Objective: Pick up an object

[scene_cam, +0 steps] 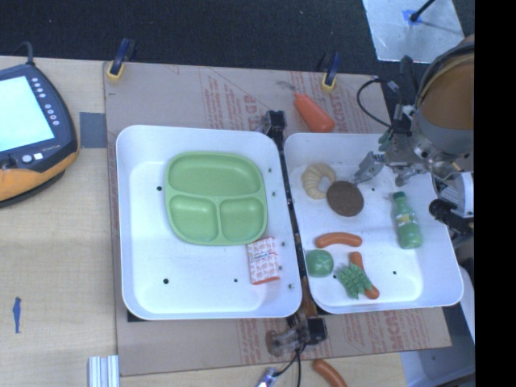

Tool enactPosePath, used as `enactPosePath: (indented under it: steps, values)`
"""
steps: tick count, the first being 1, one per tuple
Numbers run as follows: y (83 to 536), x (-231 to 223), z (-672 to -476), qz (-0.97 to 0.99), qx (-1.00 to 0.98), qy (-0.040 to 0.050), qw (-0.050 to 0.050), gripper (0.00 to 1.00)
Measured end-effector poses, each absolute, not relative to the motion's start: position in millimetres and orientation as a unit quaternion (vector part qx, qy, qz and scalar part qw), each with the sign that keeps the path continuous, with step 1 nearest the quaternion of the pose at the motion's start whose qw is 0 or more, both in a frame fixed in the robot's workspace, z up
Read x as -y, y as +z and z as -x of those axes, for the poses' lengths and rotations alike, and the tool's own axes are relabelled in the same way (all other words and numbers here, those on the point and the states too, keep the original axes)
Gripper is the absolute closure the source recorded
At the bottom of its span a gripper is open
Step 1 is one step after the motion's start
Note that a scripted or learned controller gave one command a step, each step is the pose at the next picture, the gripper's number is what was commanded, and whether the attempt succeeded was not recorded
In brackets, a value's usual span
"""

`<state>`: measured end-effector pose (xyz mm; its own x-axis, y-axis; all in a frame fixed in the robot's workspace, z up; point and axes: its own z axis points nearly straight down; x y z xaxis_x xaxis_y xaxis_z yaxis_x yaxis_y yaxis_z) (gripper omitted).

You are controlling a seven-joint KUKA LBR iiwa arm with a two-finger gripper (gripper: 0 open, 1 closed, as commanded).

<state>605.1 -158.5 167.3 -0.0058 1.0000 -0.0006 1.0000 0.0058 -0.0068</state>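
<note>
Camera view: at right of frame, the jaws (387,164) hang open and empty above the right bin (451,289), near a light, rigid brown disc (345,198), best pinched across its edges.

A teach pendant (28,135) lies left of the cardboard sheet (201,95).

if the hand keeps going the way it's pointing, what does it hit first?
Probably the brown round patty: the hand points down-left toward it, with the croissant just beyond. Depth is unclear from this slanted view.
</note>
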Motion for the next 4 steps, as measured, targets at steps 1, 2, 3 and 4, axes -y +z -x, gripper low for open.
enactPosePath:
  steps: [1, 2, 3, 4]
  values:
    - [91, 142, -574.6, 0.705, 0.709, 0.0023, 0.002, 0.00]
    - [95, 115, -601.1, 0.705, 0.710, 0.0016, 0.001, 0.00]
    - [106, 116, -601.8, 0.704, 0.710, 0.0014, 0.000, 1.00]
    - [108, 171, -530.6, 0.706, 0.708, 0.0023, 0.001, 1.00]
